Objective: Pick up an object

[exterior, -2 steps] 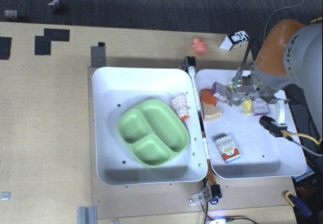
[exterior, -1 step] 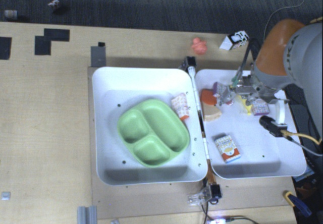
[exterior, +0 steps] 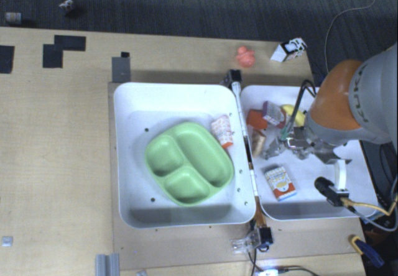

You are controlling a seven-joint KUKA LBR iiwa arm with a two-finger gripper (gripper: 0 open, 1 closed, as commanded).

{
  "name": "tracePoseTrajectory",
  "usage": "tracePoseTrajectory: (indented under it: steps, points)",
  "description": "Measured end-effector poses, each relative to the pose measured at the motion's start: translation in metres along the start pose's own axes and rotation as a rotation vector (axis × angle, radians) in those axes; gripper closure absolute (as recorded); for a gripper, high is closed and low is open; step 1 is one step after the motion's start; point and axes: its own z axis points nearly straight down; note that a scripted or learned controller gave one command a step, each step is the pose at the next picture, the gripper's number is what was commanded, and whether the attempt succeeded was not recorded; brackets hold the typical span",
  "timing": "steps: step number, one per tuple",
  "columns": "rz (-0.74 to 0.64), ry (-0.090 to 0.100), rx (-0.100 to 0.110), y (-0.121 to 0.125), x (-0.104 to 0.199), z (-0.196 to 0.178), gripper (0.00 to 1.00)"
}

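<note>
My gripper (exterior: 275,146) is low in the right bin (exterior: 311,206), reaching in from the right beneath the orange-banded wrist. Its tip is at a cluster of small things in the bin's far left part: a red-brown item (exterior: 256,119), a grey-purple item (exterior: 272,110), a yellow item (exterior: 291,113) and a tan wooden piece (exterior: 259,142). I cannot see anything held. An orange-and-white small box (exterior: 280,183) lies flat just in front of the gripper, apart from it.
The left bin (exterior: 134,144) holds a green divided plate (exterior: 188,161) and a white-and-red packet (exterior: 222,130) by its right wall. On the bench behind the bins lie a pink lump (exterior: 245,56) and a white-and-black tag (exterior: 289,49).
</note>
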Motion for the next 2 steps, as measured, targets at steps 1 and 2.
tracePoseTrajectory:
  steps: [1,2]
  points:
    - [-0.001,-0.001,-0.006,0.0023,0.0003,-0.0118,1.0]
    - [-0.001,-0.001,-0.006,0.0022,0.0003,-0.0117,0.0]
